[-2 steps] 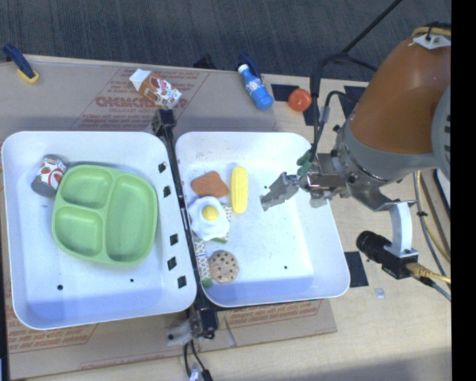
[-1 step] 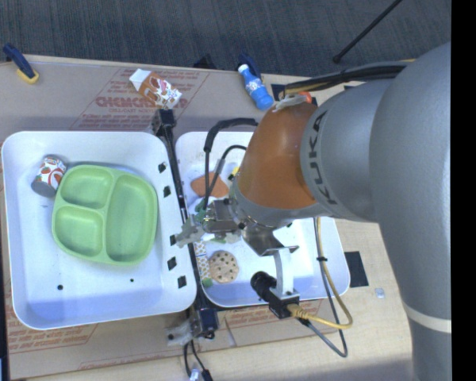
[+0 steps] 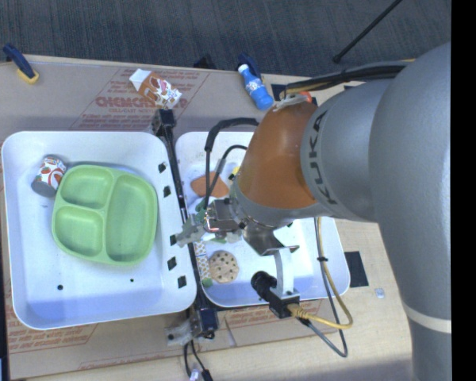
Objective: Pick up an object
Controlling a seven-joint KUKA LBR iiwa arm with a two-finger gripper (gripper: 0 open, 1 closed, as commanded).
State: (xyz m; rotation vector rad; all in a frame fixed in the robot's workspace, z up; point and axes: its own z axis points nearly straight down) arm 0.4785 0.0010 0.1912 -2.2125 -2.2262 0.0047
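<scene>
Clamps, blue, sit on the worktop's far edge: one with a yellow tip at the far left, a second further right, behind the right bin. Between them the cardboard sheet under the bins bears red printing, too faint and skewed to read surely, and on it lies one small wrapped packet, white, orange and red. Two white bins stand side by side. The left bin holds two things: a small grey and red-white item near its far left corner, and just beside it a green tray with three compartments, lying flat near the bin's middle. A black divider with clips runs between the bins. The right bin shows two loose things: an orange piece toward its far left, partly covered by the arm, and a round speckled cookie near its near left corner, lying free on the bin floor. The jaws hang low over the left part of the right bin, between the orange piece and the cookie; whether they are wide or narrow, or grip anything, cannot be told. The arm's orange band and grey link follow, the link lettered "KUKA". One yellow cable trails off the bin's near edge.
</scene>
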